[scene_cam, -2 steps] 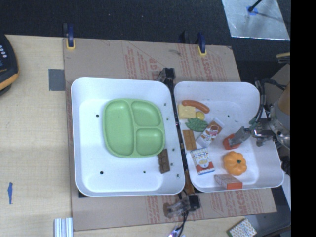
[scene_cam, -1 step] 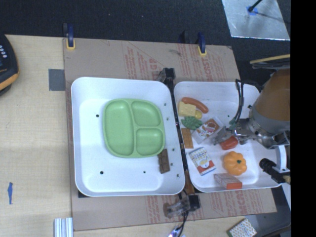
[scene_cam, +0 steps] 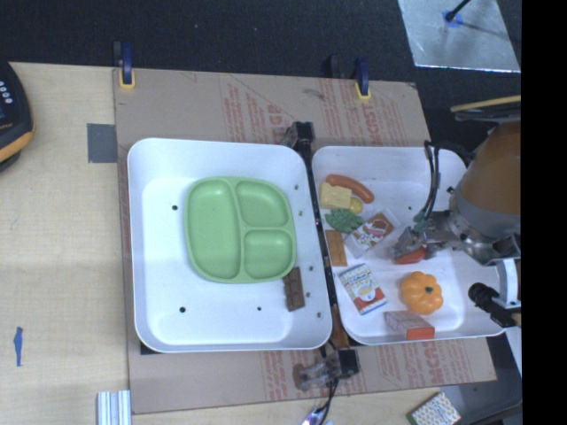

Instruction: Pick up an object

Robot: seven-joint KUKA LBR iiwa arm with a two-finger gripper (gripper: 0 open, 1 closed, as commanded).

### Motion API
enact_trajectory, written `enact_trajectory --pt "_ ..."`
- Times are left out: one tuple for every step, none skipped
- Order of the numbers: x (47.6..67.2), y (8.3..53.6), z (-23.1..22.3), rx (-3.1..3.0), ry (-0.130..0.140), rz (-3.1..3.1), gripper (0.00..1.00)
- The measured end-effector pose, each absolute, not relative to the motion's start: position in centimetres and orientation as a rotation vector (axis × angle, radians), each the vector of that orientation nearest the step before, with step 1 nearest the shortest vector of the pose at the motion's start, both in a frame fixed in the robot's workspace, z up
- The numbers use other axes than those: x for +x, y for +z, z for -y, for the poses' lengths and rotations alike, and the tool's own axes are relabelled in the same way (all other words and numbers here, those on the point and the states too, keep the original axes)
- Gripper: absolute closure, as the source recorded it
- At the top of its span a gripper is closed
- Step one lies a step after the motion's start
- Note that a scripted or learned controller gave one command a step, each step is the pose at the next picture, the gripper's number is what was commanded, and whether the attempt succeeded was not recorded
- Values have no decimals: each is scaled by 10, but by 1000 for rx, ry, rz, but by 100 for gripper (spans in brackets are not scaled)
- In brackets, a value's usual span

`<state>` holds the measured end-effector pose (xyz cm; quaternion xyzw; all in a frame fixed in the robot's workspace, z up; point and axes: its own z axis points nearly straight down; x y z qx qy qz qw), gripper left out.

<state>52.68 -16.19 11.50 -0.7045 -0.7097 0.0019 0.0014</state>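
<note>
As our gripper (scene_cam: pixel 412 244) hangs low in the right white bin (scene_cam: pixel 390 162), small orange plastic pumpkin (scene_cam: pixel 421 292) sits just below-right; fingers' state: can't tell.

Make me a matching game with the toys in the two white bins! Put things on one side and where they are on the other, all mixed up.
Things:
1. green plate
2. orange pumpkin
3. hot dog
4. gripper

Places:
A. far end of the right bin
B. middle of the left bin
C. above the pumpkin in the picture, low over the right bin
D. near end of the right bin, right side

Pairs: 1-B, 2-D, 3-A, 4-C
</note>
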Motion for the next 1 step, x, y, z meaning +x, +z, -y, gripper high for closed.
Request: enact_trajectory --pt "558 246 95 -2214 -13 2240 100"
